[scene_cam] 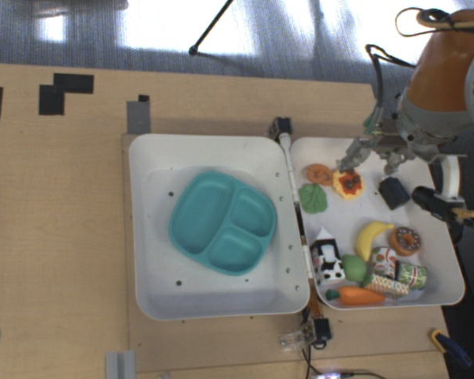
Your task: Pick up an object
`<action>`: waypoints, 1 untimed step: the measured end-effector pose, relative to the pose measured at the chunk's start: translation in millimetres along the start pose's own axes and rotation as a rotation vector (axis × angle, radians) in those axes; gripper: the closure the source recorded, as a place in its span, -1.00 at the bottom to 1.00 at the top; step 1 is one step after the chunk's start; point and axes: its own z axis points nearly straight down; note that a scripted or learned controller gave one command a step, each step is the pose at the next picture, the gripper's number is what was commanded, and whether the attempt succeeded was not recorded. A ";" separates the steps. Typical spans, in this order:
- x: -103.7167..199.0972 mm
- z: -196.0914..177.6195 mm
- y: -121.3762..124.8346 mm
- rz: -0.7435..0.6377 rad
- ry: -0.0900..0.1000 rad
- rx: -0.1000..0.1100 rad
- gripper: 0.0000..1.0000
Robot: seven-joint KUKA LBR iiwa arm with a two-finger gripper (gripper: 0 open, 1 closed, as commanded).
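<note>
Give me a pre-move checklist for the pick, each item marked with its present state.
1. Gripper over the right bin: ok.
2. Jaws spread for a grasp: ok, they look open.
3. Nothing between the jaws: ok.
4. Target close by: ok, the pizza slice lies just below-left of the gripper.
5. Target free of neighbours: cannot tell, the orange slice lies close beside it.
6. Teal tray in the left bin, away from the arm: ok.

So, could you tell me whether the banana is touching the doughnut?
Apart. The camera view shows white bin floor between the banana and the doughnut.
</note>
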 end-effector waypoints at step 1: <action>-35.8 72.6 -58.6 0.003 -0.001 0.002 -1.00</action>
